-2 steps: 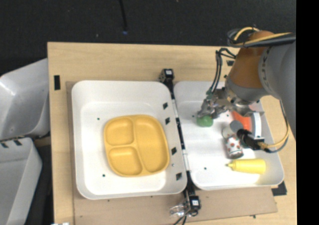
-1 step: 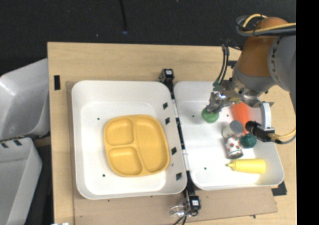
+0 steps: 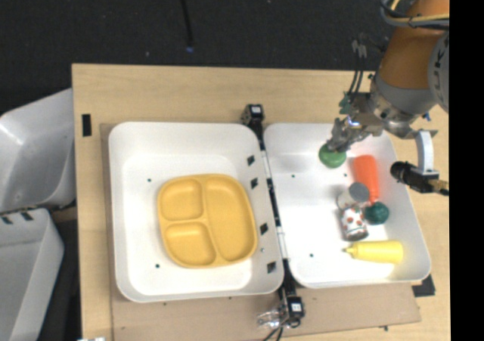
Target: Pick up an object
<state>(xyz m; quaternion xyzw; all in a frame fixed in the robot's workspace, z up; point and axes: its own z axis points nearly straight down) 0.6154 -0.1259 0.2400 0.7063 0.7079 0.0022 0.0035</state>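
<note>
My gripper reaches down from the right into the upper part of the right bin. A round green object sits right at its tip, touching it; whether it is gripped or resting on the bin floor is not clear. Just right of it lies an orange carrot-shaped piece. Below that are a small grey round piece, a dark green ball, a red-and-white speckled can and a yellow bottle lying on its side.
The left bin holds a yellow divided plate. A ridge with black clips separates the two bins. A black fitting juts in at the right bin's right rim. White equipment stands left of the bench.
</note>
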